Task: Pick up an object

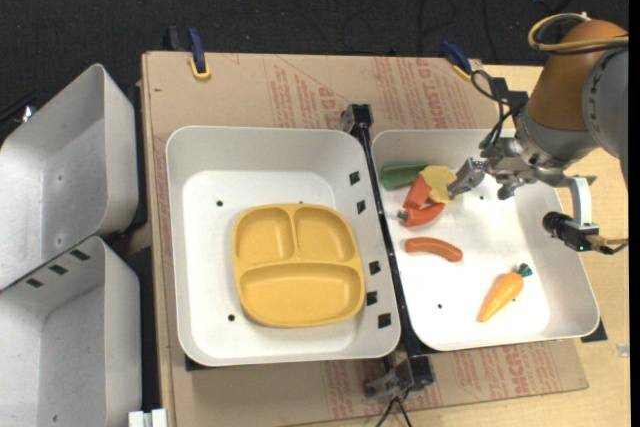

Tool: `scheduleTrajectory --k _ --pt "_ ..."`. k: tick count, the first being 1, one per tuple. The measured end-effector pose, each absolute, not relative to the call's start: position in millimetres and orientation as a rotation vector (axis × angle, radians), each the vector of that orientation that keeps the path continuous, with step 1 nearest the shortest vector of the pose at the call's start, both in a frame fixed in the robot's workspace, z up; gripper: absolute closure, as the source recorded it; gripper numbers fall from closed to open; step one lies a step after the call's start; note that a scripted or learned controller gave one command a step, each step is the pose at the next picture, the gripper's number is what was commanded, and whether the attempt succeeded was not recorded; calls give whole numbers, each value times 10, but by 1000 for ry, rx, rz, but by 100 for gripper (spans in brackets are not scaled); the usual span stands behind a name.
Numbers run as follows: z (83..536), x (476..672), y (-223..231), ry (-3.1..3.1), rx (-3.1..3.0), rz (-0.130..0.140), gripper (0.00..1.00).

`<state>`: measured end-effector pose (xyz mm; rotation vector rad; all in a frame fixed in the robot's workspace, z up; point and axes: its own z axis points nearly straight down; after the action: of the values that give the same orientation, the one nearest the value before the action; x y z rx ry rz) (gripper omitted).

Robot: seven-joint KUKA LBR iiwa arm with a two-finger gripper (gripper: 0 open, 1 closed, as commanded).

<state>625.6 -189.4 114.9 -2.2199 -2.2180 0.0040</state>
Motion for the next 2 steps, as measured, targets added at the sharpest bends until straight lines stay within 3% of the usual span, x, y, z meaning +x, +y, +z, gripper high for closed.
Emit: scheduleTrajectory --k 1,2 --pt "1284 6274 -1895 -2224 -2223 -1 100" --pt "1726 6301 -1942 -2226 -2225 -5 100"
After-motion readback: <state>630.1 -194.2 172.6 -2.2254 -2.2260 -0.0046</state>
